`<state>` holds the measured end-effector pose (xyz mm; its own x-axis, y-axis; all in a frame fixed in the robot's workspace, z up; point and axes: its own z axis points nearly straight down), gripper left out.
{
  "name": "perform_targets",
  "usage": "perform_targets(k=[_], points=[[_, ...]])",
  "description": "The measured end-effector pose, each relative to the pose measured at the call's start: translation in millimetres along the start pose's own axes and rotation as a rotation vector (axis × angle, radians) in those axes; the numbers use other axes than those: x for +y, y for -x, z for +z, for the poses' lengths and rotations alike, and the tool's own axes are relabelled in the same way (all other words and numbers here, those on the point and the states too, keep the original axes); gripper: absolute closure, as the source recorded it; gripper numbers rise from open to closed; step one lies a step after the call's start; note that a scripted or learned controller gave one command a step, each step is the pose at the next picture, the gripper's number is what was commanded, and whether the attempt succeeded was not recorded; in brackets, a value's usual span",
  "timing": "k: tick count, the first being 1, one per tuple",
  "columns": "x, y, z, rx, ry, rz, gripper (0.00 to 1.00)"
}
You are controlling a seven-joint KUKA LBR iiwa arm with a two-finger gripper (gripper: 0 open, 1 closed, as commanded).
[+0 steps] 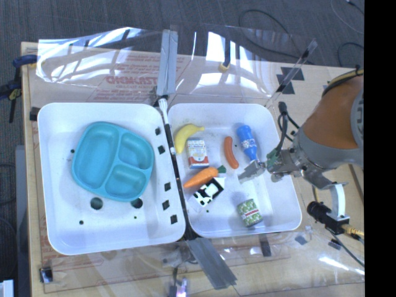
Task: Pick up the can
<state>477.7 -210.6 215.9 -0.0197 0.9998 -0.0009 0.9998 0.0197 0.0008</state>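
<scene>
The arm reaches in from the right, its orange band bulky above the wrist, bent down and leftward so the hand sits over the right side of the right bin. The gripper points left into that bin, low over the bare floor just below the blue bottle. Whether its fingers are spread or closed cannot be told from this slant; nothing shows between them.

The left bin holds a blue divided plate, lying flat toward the bin's middle.

In the right bin, the yellow banana lies at the upper left near the divider, with a small red and white carton just beside it. An orange carrot lies below the carton, tilted, and a black and white tag sits touching its lower side. A red sausage lies between the carton and the blue bottle, running roughly up and down the view.

The can lies on its side near the lower right corner of the right bin, below the gripper and apart from it. Its long axis runs on a diagonal, from upper left to lower right, with its green label facing up.
</scene>
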Motion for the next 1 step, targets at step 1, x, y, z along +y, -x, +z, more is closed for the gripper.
perform_targets(k=[1], points=[[0.0,0.0,0.0,0.0,0.0,0.0,0.0]])
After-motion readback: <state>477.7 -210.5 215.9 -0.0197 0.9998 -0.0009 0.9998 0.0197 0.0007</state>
